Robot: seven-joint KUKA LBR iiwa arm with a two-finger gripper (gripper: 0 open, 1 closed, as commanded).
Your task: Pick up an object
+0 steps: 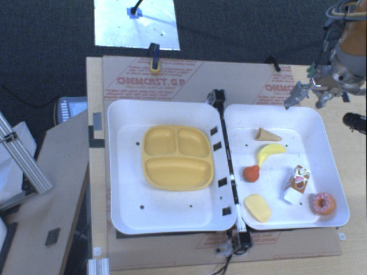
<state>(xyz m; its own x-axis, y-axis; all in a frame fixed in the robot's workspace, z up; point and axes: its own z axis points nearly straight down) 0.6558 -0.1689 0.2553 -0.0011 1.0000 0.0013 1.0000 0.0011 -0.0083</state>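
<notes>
Nothing is picked up yet. The hand (310, 94) hangs open and empty at the frame's upper right, above the right bin's (327, 132) far rim, while the banana (269, 152) lies mid-bin, untouched.

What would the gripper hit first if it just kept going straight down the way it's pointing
Probably the far rim of the right bin, or the bench just behind it. The open gripper hangs above that edge, short of the cone. Depth is unclear.

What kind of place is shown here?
Probably a robotics lab bench: two white bins side by side, toy food such as a banana and donut, and a robot gripper above them.
</notes>
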